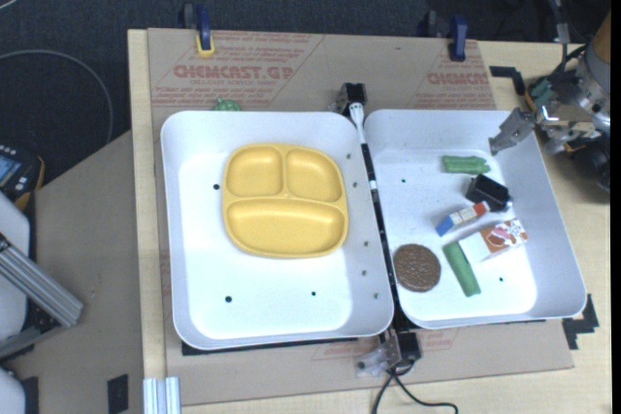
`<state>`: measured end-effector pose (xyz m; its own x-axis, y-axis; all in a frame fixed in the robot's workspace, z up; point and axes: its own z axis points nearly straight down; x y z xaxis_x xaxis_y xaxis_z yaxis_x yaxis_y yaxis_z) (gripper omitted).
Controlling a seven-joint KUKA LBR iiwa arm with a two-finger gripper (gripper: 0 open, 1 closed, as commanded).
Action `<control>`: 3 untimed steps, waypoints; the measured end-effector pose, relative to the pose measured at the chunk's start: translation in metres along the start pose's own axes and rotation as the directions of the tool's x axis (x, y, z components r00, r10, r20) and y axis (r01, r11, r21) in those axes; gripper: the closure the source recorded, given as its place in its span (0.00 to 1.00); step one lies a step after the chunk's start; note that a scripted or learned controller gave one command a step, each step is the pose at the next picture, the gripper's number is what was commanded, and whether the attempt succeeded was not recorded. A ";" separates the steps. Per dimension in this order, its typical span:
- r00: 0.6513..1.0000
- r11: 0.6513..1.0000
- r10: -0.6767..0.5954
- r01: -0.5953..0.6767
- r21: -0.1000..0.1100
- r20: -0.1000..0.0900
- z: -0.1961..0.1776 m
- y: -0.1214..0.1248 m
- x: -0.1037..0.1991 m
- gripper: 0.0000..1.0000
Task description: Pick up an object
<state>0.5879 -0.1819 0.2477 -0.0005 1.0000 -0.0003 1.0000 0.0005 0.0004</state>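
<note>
Arm position: reaching in from the right, with the gripper (511, 133) hovering at the upper right edge of the right bin (543, 301).
Gripper state: cannot tell; too small and blurred to judge.
Holding: nothing visibly being carried.
Candidates, right bin: lying well apart from the gripper, toward the bin's middle and lower part: green block (465, 164) nearest, black piece (488, 191) just below it, blue-and-white tube (461, 219), red-and-white packet (502, 237), green stick (462, 268), brown disc (416, 267).
Left bin (194, 305): bearing a yellow divided plate (285, 200); sitting well away, probably not worth reaching for.
Step in hand: judging as approach, not yet descending on any object.
Advice: aiming for the green block, standing clear of neighbours and closest; aligning the closing direction across its short side; coming down vertically over its middle.
Risk: crowding among tube, packet and stick, likely nudging one while closing on another; flat disc probably resisting a pinch.
</note>
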 end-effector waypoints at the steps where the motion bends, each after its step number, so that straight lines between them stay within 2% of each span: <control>1: 1.000 1.000 -0.001 0.001 -0.004 0.001 -0.011 0.001 0.000 1.00; 2: 1.000 1.000 0.004 -0.004 0.007 -0.002 0.060 -0.001 -0.044 1.00; 3: 1.000 1.000 0.005 -0.005 0.000 0.000 -0.011 -0.084 -0.043 1.00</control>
<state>0.5043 -0.2252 0.2589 0.0043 1.0000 -0.0004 1.0000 -0.0043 0.0008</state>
